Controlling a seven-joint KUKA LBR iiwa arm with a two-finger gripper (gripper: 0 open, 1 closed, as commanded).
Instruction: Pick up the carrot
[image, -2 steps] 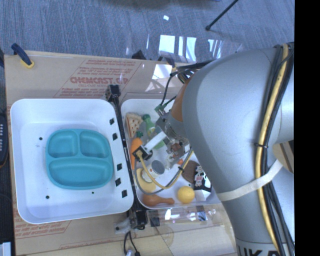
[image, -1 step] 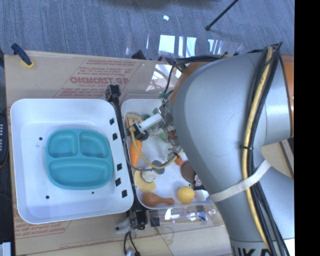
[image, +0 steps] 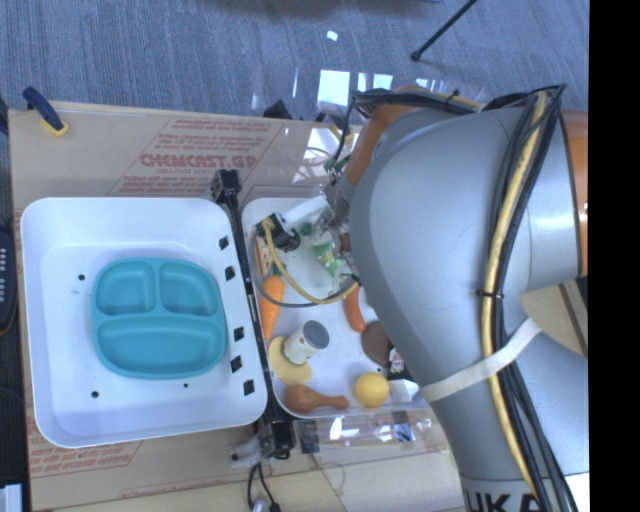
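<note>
The carrot (image: 270, 303) lies in the right bin (image: 262, 214) against its left wall, thick end towards the back and tip pointing to the front. The grey arm covers most of that bin's right half. My gripper (image: 316, 243) hangs low over the back of the right bin, just behind and to the right of the carrot's thick end. Nothing shows held in it, and cables and the wrist hide much of it.
Around the carrot lie a small grey-topped can (image: 306, 341), a yellow banana-like piece (image: 284, 364), a brown drumstick (image: 316, 400), a lemon (image: 371, 388), a second orange piece (image: 354, 311) and a brown item (image: 375, 345). The left bin (image: 50, 400) holds a teal divided plate (image: 158, 316).
</note>
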